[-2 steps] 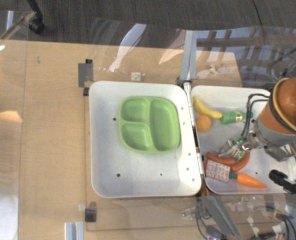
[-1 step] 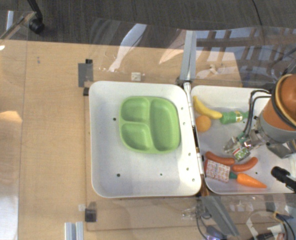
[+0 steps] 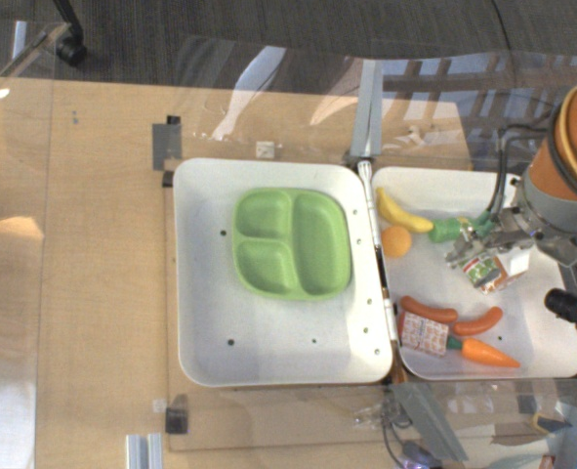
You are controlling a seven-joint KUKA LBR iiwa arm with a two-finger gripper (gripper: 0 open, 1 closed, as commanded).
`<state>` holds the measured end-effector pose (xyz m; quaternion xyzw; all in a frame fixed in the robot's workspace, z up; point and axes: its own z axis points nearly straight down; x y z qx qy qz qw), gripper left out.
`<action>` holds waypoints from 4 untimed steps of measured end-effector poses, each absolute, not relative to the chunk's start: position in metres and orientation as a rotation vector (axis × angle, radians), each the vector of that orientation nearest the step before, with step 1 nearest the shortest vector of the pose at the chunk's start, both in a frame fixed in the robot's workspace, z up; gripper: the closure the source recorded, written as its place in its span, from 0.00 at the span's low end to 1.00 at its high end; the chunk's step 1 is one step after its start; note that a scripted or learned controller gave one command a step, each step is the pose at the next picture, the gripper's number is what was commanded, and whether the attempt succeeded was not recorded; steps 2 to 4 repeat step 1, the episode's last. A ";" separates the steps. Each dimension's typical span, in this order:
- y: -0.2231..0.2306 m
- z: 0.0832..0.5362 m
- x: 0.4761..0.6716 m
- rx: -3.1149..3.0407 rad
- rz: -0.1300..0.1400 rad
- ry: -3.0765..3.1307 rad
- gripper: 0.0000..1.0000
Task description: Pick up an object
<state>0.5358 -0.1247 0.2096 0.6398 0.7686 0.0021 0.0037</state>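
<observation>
So far nothing is lifted: I see my gripper (image 3: pixel 472 254) low over a small printed packet (image 3: pixel 490 271), grip state unclear.

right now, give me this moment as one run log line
arm: over right white bin | gripper: low beside small printed carton | yellow toy banana, orange toy carrot: lying loose | green divided plate: left bin

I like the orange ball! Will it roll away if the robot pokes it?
Probably yes. The orange ball looks round and smooth, so a poke would likely send it rolling. It may not get far, since the banana and the bin wall sit close. It could slip between fingers.
</observation>
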 end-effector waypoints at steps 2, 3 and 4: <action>-0.084 0.241 0.582 2.143 0.005 2.290 1.00; -0.084 0.241 0.582 2.143 0.005 2.290 1.00; -0.084 0.241 0.582 2.143 0.005 2.290 1.00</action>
